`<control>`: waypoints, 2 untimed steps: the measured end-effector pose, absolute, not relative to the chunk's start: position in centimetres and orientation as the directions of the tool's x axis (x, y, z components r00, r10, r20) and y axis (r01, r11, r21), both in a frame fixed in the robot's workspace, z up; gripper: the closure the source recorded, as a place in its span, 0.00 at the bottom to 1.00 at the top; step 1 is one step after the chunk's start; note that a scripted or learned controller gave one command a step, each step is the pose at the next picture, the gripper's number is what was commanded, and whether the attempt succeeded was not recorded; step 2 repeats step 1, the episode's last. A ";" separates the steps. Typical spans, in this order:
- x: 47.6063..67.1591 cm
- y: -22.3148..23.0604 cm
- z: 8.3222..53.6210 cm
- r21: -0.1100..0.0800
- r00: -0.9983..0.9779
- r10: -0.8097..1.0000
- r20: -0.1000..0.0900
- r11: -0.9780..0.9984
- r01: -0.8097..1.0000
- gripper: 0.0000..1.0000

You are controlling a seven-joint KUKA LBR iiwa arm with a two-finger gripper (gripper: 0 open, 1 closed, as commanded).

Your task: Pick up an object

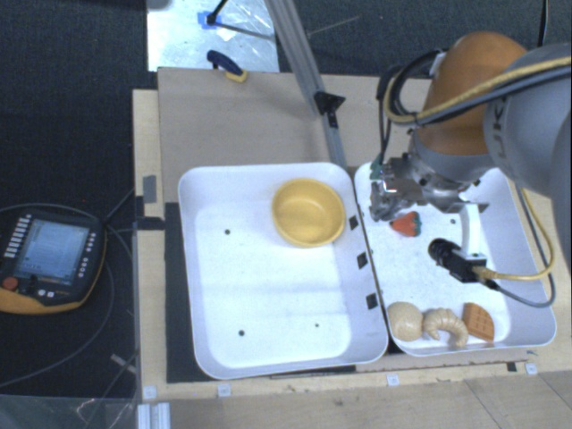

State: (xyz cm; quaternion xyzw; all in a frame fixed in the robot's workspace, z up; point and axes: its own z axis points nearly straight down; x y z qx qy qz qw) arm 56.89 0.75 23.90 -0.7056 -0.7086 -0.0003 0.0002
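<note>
My gripper (386, 206) hangs over the upper left corner of the right bin (540, 327), close to the wall between the two bins. A small red strawberry-like object (407, 225) lies just to its lower right, touching or nearly touching the gripper's tip. I see nothing lifted off the bin floor. Along the right bin's front edge lie a pale bread roll (404, 320), a croissant (444, 325) and a brown waffle piece (478, 322). A yellow bowl (308, 211) sits upright at the back right of the left bin (268, 333).
The grey arm with its orange band (469, 70) covers the back of the right bin. A black and yellow cable fitting (456, 262) hangs over the bin's middle. A metal pole (299, 52) slants across the bench behind the bins. A teach pendant (45, 257) lies off the bench at left.
</note>
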 end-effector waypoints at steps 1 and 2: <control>57.6 5.1 23.1 0.000 -0.004 1.000 0.001 0.004 1.000 1.00; 57.6 5.1 23.1 0.000 -0.004 1.000 0.001 0.004 1.000 1.00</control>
